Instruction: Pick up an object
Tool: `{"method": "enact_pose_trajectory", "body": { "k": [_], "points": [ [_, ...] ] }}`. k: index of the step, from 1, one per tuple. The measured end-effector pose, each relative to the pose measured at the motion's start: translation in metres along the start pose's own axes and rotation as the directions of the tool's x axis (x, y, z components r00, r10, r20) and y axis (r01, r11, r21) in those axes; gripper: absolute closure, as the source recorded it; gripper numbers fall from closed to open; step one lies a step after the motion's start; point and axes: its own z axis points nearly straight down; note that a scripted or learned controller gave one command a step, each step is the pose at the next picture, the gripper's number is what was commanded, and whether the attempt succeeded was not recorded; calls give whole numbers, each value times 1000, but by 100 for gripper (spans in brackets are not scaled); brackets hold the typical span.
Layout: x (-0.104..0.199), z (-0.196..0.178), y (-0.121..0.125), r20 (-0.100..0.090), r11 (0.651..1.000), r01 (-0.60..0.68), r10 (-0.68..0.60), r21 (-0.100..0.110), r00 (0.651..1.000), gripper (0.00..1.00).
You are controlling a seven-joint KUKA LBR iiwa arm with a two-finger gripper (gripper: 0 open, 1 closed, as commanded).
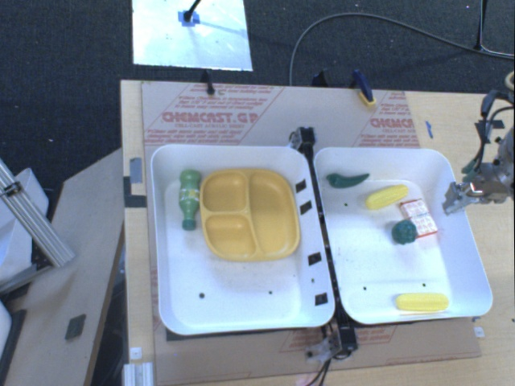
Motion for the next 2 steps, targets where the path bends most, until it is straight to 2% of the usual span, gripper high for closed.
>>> {"method": "enact_pose_trajectory", "body": {
  "k": [2],
  "points": [
    [92,0,6,-3,1000,5,-5,4,1000,100]
  ]
}}
